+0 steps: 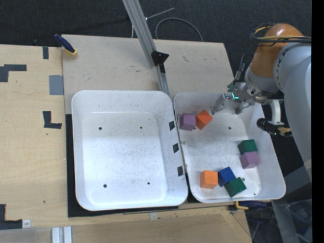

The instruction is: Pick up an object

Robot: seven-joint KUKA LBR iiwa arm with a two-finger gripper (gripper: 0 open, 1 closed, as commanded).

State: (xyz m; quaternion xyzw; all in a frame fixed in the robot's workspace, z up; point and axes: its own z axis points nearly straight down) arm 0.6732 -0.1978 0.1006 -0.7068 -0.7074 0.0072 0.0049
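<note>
The right bin (263, 186) holds several small cubes. A purple cube (188, 121) and an orange cube (203, 119) touch each other near its far left corner. A dark green cube (247, 146) sits just above a pale purple cube (249, 159) at the right wall. Along the near edge, an orange cube (208, 178), a blue cube (226, 175) and a green cube (235, 187) cluster together. My gripper (228, 107) hangs at the bin's far edge, just right of the far orange cube, open with nothing between its fingers.
The left bin (81, 135) stands beside the right one, their rims touching. A slanted metal bar (144, 29) runs down to the gap between the bins. A cable (177, 22) loops behind, and a blue-and-yellow tool (66, 43) lies at the bench's far left.
</note>
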